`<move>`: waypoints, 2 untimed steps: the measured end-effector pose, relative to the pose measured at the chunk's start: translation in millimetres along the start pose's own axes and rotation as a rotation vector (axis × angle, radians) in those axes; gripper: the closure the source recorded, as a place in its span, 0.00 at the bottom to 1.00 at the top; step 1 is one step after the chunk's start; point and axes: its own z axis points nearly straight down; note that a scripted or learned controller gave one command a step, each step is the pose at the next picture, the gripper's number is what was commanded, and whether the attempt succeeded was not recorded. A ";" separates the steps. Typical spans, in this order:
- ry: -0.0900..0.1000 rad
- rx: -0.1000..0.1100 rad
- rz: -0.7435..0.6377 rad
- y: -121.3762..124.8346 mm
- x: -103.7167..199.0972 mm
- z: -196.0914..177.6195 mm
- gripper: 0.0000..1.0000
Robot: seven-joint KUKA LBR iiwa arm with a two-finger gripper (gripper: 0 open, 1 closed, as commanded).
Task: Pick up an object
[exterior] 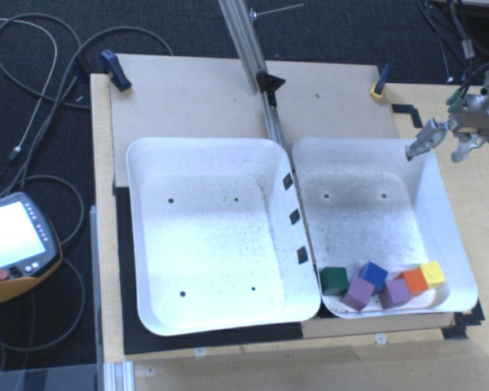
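A: What does the bench sit in?
B: A dark carpeted floor with cables; a pendant (15,247) lies at nine o'clock. The board (196,96) is pale wood.

A: And the bins?
B: The left bin (147,218) is speckled white plastic. In the right bin (440,218), at its five o'clock corner, cluster blocks: green cube (335,280), purple cube (359,292), blue cube (374,274), another purple (396,292), orange cube (416,280), yellow cube (432,273).

A: The gripper?
B: The gripper (442,142) hovers at two o'clock, fingers spread apart, holding nothing.
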 end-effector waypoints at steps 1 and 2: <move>0.003 0.008 0.000 29.4 30.3 170.6 0.00; -0.003 -0.015 -0.002 50.3 51.6 9.0 0.00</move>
